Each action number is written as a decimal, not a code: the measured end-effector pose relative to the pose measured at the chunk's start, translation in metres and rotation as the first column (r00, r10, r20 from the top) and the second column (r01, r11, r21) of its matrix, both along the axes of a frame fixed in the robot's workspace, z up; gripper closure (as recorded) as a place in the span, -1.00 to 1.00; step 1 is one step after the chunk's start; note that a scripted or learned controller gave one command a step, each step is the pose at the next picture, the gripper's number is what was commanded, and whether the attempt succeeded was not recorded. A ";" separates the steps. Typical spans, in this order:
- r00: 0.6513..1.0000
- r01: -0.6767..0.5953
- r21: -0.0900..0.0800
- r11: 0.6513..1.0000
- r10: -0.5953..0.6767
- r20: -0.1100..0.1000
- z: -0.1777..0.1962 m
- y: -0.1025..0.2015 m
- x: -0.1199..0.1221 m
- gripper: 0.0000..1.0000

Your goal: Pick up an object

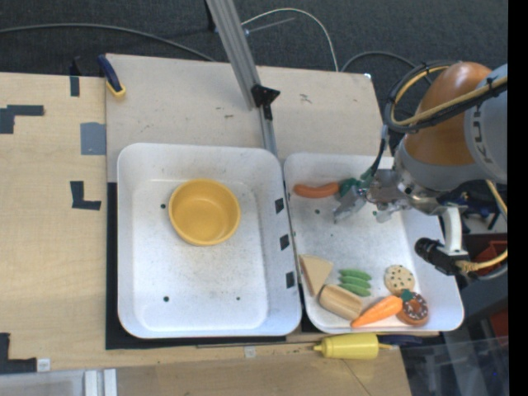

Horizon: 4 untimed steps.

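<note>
My gripper (363, 211) hangs low over the upper part of the right bin (375, 250), open, with bare bin floor showing between its two fingers (342, 210). An orange-red sausage (316, 190) lies just to the left of the left finger, near the bin's upper left corner. A small teal piece (351, 187) sits by the wrist next to the sausage's end; I cannot tell whether it is a toy or part of the gripper. Nothing is held.
At the right bin's front lie a cheese wedge (315, 269), green pea pods (355, 281), a bread roll (340, 301), a carrot (378, 310), a cookie (399, 279) and a donut (412, 308). A yellow bowl (205, 211) stands in the left bin (140, 246). A yellow bottle (351, 347) lies on the bench front.
</note>
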State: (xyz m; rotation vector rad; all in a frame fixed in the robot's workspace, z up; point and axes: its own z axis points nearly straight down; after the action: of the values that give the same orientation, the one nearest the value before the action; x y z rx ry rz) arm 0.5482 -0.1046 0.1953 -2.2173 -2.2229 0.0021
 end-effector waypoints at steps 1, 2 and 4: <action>1.000 0.000 0.000 1.000 0.000 0.000 0.000 0.000 0.000 -1.00; 1.000 0.001 0.000 1.000 -0.001 -0.006 -0.064 0.002 0.001 -1.00; 1.000 0.001 0.000 1.000 -0.001 0.001 -0.096 0.003 0.001 1.00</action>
State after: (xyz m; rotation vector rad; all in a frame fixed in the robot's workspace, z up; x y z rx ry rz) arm 0.5492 -0.1013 0.0990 -2.2188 -2.2223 0.0013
